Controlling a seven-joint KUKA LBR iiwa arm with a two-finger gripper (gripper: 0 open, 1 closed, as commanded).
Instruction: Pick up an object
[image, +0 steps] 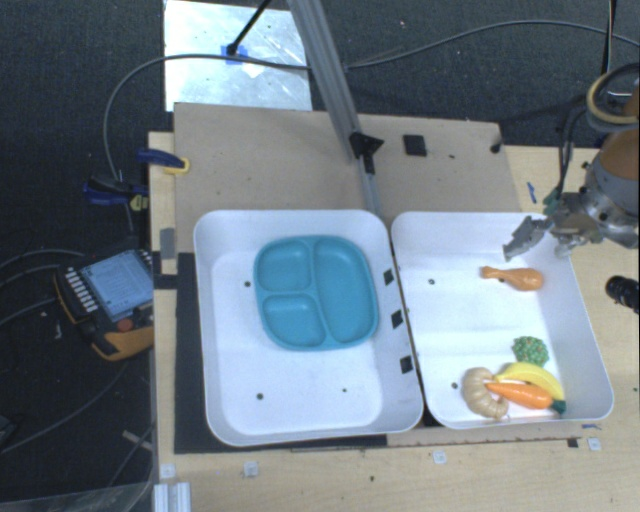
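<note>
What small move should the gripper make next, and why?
Probably lower the gripper a little toward the drumstick. It hangs near the far edge of the right bin with nothing between its fingers, and the drumstick lies alone just below it in the view. The other toys are crowded in the near corner, so they look harder to grasp.

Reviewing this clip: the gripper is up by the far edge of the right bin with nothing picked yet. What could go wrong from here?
1. The gripper hovers near the right bin's rim; a straight descent may clip the wall.
2. The chicken drumstick lies alone, but it is small and tapered, so it could slip out.
3. The broccoli, banana, carrot and ginger root crowd the bin's near corner; a grasp there may catch or push neighbours.
</note>
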